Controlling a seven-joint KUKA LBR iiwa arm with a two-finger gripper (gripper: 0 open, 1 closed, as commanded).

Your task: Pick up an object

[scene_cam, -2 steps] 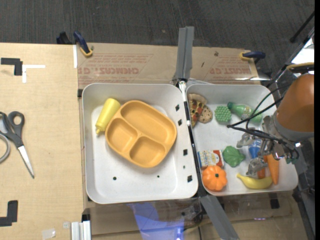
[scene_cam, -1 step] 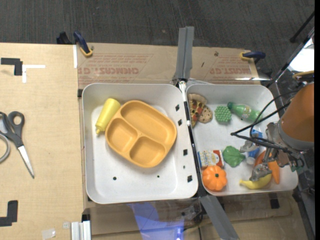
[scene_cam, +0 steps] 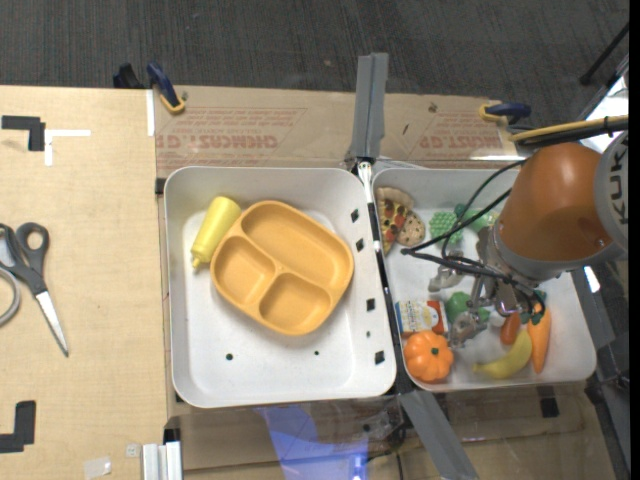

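Note:
My gripper (scene_cam: 486, 303) hangs low inside the right bin (scene_cam: 566, 360), under the arm's orange band (scene_cam: 552, 206). Its tip is just right of a green toy (scene_cam: 460, 306) and above a banana (scene_cam: 505, 359). An orange carrot (scene_cam: 540, 336) lies to its right, partly behind it. An orange pumpkin (scene_cam: 429, 356) sits at the bin's front left, with a small red-and-white carton (scene_cam: 420, 316) behind it. A pizza slice (scene_cam: 400, 220) and another green piece (scene_cam: 445, 230) lie at the back. Cables and the wrist hide the gripper's tip.
The left bin (scene_cam: 260, 368) holds a yellow divided plate (scene_cam: 282, 265) and a yellow bottle (scene_cam: 214, 230) against its back left. Scissors (scene_cam: 35, 278) lie on the wooden bench at far left. A grey divider (scene_cam: 368, 118) runs between the bins at the back.

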